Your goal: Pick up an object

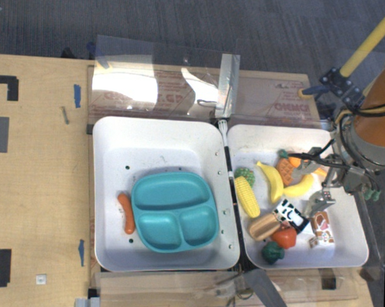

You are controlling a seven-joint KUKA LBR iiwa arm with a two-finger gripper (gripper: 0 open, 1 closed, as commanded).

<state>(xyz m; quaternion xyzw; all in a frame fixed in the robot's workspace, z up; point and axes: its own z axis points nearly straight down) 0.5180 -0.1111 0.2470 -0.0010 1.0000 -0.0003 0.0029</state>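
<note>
My hand [322, 198] hangs over the crowded right bin [357, 252], grip unreadable; banana [272, 180] and snack packet [321, 228] sit close, so I'd risk nudging both.

Arm: entered from right, orange band at upper right edge.
Gripper [322, 198]: pointed down, hung low.

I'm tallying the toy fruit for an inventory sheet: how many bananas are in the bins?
2, both in the right bin: one banana curves beside the corn cob; the second banana lies right of it, under the gripper. More could be hidden beneath the arm.
</note>
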